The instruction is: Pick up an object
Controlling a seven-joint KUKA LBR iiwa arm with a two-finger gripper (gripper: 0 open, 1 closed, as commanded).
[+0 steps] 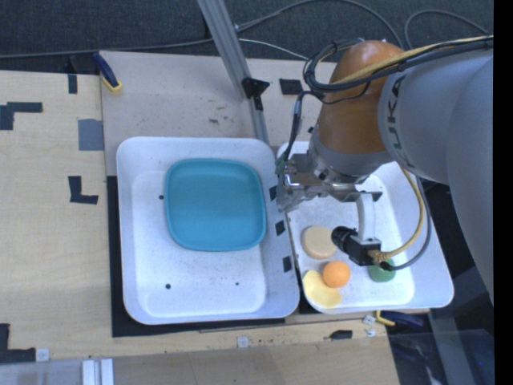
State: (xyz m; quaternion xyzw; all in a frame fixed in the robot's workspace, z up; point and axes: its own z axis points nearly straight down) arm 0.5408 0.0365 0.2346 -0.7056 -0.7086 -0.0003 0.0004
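At the right bin's (433, 293) six o'clock lay a yellow piece (319, 297), an orange ball (336, 273) and a tan disc (317, 242). The gripper (325, 189) hovered at their twelve o'clock; whether it was open or closed, I cannot tell. This was seemingly the approach, and the next move would need a centred descent onto one of them.

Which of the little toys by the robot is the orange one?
The round ball in the right bin, between the tan disc and the yellow piece.
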